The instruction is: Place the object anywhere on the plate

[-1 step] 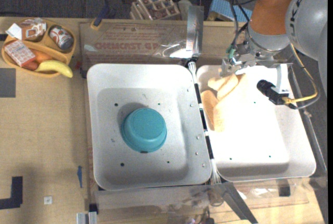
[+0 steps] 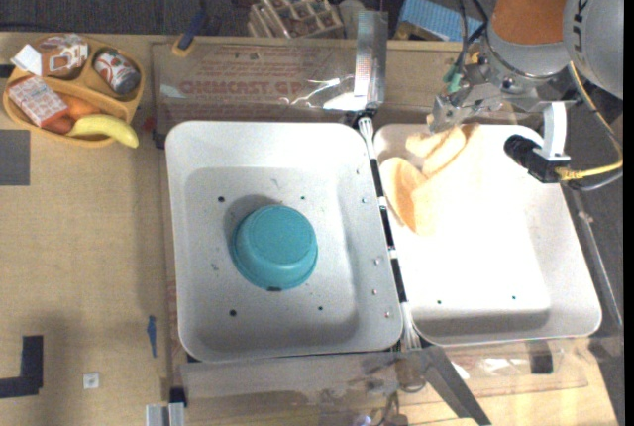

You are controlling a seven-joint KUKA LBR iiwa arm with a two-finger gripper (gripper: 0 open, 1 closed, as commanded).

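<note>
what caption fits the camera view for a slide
Gripper over the right bin by a pale orange object; teal bowl left.

Single fixed overhead camera, slanted downward, both white bins in frame

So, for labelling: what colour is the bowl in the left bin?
Teal bowl, upside down, seen in the camera view.
</note>
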